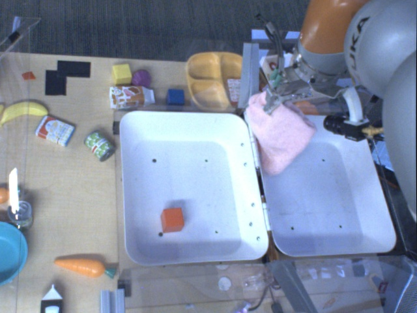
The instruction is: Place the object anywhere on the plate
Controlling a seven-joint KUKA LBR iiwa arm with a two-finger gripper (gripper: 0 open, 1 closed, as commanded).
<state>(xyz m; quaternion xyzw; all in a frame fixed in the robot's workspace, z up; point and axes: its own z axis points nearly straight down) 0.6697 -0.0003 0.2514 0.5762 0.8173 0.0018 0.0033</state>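
A pink cloth (281, 134) hangs over the back left corner of the right bin (332, 201), partly draped across the divide between the bins. My gripper (275, 96) is at the cloth's upper corner, with its fingers shut on the bunched top of the cloth. A yellow divided plate (210, 78) sits on the bench just behind the left bin, to the left of the gripper. The edge of a blue plate (10, 253) shows at the bench's far left front.
An orange cube (172, 220) lies in the left bin (189, 142). On the bench to the left are a banana (23, 111), a carrot (79, 265), a small can (100, 145), cartons, and yellow, blue and purple blocks.
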